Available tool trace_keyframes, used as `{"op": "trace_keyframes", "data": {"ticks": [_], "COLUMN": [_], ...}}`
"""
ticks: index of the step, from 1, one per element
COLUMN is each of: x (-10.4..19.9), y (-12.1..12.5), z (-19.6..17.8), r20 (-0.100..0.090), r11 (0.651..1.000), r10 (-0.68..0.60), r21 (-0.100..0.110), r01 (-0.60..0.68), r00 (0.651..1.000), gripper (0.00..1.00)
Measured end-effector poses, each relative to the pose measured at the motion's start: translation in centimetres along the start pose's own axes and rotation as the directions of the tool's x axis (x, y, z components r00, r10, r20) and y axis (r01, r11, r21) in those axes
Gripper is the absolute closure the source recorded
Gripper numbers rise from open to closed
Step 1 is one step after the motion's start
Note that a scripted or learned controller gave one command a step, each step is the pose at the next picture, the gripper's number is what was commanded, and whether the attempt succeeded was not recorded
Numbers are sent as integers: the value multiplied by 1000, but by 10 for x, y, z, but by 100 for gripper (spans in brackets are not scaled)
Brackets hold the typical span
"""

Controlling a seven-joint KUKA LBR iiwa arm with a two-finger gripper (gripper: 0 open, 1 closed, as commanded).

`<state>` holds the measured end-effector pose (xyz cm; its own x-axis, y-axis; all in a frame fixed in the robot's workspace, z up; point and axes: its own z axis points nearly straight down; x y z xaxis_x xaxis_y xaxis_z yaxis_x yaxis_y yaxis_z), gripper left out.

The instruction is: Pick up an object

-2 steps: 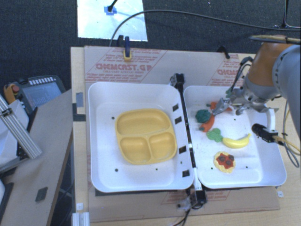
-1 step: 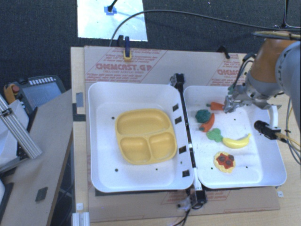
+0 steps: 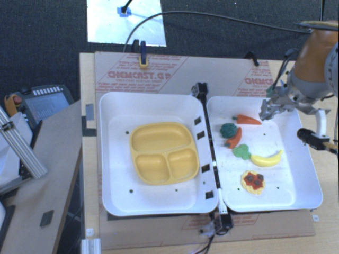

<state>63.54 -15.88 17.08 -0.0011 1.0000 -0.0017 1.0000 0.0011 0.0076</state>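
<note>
1. Hovering over the far part of the right bin (image 3: pixel 304 192), the hand (image 3: pixel 266 112) hangs at the end of the grey arm (image 3: pixel 312 83) with its orange band, and whether its fingers are apart or together cannot be told from this view.
2. Just beside the hand's tip lies a toy carrot (image 3: pixel 248 119), orange with a green end, flat on the bin floor; nothing shows between the fingers.
3. Near the carrot, toward the divider, sits a dark green toy broccoli (image 3: pixel 229 129), touching a second orange carrot (image 3: pixel 234 138) that lies at a slant.
4. Below these rests a lighter green leafy toy (image 3: pixel 241 152), and just beside it a yellow toy banana (image 3: pixel 266 159) curves across the middle of the bin.
5. Nearest the camera in that bin lies a small round toy pizza (image 3: pixel 253 181), yellow with red and dark topping.
6. Left bin (image 3: pixel 114 157) holds a yellow divided plate (image 3: pixel 163 152) with three compartments, lying flat at its middle.
7. Both bins rest on a cardboard sheet (image 3: pixel 175 70) printed in red, spread over the surface (image 3: pixel 58 142).
</note>
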Motion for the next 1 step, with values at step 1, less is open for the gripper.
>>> {"op": "trace_keyframes", "data": {"ticks": [1], "x": [4], "y": [12], "z": [-55], "r20": [1], "r11": [1000], "r10": [-4], "r21": [-1], "r01": [4], "r00": [1000], "gripper": [100]}}
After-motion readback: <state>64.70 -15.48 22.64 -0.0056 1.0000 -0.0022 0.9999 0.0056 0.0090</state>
